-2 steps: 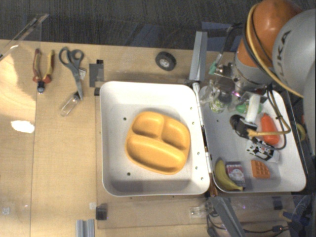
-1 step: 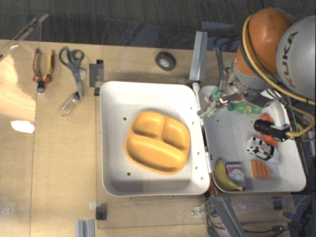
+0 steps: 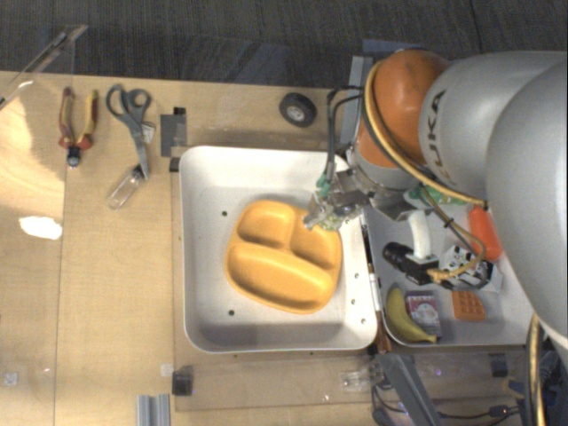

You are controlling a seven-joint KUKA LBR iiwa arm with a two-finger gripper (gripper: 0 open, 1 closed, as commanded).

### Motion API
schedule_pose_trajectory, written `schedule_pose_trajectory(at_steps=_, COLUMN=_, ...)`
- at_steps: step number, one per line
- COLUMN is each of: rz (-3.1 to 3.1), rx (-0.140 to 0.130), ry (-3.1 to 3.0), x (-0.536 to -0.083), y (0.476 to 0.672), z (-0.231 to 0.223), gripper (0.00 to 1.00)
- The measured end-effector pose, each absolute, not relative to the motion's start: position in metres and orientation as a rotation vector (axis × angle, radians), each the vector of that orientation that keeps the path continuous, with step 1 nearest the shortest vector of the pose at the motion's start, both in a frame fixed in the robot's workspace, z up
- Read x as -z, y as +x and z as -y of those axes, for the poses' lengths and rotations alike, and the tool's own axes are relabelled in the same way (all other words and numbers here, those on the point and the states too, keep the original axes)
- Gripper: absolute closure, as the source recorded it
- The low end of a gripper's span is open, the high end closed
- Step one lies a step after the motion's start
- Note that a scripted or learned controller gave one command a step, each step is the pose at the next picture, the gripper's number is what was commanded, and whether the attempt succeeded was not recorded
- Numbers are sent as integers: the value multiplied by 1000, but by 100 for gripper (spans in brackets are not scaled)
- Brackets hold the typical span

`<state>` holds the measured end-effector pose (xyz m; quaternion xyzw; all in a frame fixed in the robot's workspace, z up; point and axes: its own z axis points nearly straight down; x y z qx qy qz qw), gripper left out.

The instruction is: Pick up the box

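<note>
A single fixed camera looks down on the bench at a slant from fairly close overhead. The left bin sits near centre frame, the right bin toward four o'clock. The arm enters from three o'clock, its bulk nearest the lens.

Glossy white plastic bin, wooden bench

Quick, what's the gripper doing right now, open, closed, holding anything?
Gripper: at the top right edge of the yellow moulded plastic piece in the left white bin; open or closed cannot be told.
</note>
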<state>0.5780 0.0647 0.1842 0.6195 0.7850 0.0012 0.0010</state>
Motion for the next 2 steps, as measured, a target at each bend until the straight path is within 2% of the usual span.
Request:
schedule_pose_trajectory(at_steps=1, rz=-2534, rx=-6, ry=1849, x=-211, y=643, z=-25, gripper=100)
schedule_pose_trajectory(at_steps=2, rz=-2347, rx=-4, ry=2085, x=-185, y=601, z=-68, gripper=100)
